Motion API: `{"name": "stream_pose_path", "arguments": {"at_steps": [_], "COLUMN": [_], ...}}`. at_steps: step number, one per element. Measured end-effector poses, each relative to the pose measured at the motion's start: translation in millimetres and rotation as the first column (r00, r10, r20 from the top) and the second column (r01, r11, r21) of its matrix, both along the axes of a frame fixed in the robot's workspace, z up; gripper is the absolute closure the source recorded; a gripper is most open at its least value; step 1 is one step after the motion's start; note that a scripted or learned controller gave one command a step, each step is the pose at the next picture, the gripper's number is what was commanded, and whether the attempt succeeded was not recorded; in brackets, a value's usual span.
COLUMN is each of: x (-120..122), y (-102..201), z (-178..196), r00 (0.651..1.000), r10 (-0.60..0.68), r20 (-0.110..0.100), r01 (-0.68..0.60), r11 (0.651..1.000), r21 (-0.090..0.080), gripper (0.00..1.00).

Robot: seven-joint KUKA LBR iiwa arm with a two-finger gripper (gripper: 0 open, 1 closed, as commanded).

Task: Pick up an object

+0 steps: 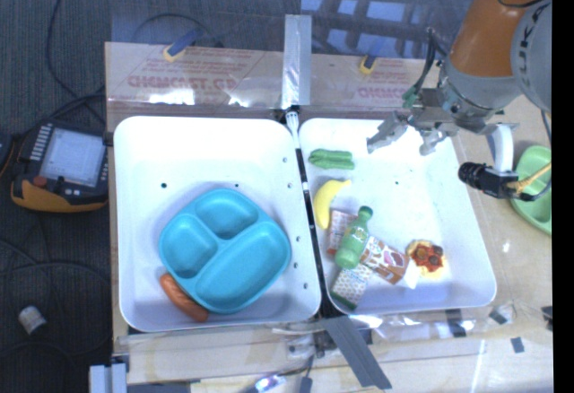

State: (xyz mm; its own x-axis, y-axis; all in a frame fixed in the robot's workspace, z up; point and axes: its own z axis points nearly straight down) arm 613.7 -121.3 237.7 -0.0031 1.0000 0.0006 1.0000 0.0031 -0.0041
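White bins sit side by side on your bench: left bin (143, 158) and right bin (448, 203). Your gripper (405, 136) hangs over the far part of the right bin, fingers spread apart with nothing between them; one fingertip (377, 142) points toward the divider, the other sits nearer the wrist. Orange band (489, 10) on the arm shows above it, arm coming in from the right. Pickable stuff in the right bin: green pickle-like piece (331, 159) near the far-left corner, just left of the gripper and apart from it; yellow banana (326, 199) just below that, against the divider; green bottle (354, 239) lying tilted across a red snack packet (384, 261); checkered packet (352, 285) at the near edge; pizza-slice toy (427, 256) to the right of the packets. Left bin holds a blue compartment plate (224, 248) with an orange sausage-shaped toy (182, 295) tucked against its near-left edge, partly under the rim. Orange-and-black teach pendant (56, 167) lies on the floor left of the bench.
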Motion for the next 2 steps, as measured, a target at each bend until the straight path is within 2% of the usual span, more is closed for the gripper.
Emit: {"name": "stream_pose_path", "arguments": {"at_steps": [1, 2], "x": [-80, -98], "y": [-11, -20], "z": [-125, -120], "r00": [1.000, 0.996], "r10": [0.025, 0.094], "r20": [-0.001, 0.000], "r01": [-0.025, -0.094], "r11": [1.000, 0.996], "r21": [0.001, 0.000], "gripper": [0.00, 0.00]}}
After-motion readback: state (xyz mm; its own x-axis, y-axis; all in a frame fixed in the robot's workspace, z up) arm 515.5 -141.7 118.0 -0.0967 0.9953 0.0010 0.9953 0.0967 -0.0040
